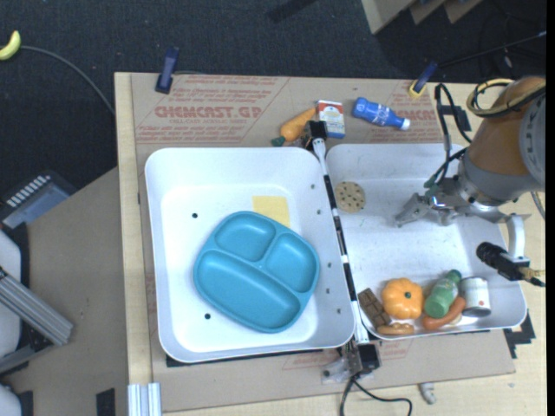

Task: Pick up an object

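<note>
The gripper [414, 212] is seen low in the right bin [381, 167], its fingers spread apart with nothing between them. A cookie [349, 196] lies just left of it. A small pumpkin [402, 298] is huddled with other toys at the bin's near edge.

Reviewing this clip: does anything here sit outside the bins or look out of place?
Yes. Three items lie on the cardboard behind the bins rather than inside them: a blue bottle on its side, a small carton, and an orange toy by the left bin's back corner. The gripper is over the right bin.
</note>
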{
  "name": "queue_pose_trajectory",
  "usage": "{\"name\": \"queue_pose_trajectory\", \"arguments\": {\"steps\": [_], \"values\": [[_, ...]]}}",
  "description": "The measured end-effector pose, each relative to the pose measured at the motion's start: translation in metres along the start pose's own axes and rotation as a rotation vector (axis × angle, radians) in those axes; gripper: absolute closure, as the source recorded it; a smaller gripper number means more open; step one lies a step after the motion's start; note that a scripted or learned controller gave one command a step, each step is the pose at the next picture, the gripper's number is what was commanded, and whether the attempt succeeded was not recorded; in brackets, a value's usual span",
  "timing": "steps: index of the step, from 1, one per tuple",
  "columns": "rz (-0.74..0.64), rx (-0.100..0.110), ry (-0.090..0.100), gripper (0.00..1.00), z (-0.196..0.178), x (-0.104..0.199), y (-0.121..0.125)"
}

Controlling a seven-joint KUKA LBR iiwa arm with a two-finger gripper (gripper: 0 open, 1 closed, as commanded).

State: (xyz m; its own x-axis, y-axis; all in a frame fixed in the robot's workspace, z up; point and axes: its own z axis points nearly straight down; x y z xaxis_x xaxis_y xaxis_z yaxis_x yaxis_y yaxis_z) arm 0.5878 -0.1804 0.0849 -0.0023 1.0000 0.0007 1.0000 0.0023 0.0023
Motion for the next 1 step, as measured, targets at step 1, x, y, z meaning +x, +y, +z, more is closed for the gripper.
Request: {"name": "queue_pose_trajectory", "arguments": {"steps": [1], "values": [[0.003,0.002,-0.002,0.00,0.0001,-0.0336,-0.1090]]}}
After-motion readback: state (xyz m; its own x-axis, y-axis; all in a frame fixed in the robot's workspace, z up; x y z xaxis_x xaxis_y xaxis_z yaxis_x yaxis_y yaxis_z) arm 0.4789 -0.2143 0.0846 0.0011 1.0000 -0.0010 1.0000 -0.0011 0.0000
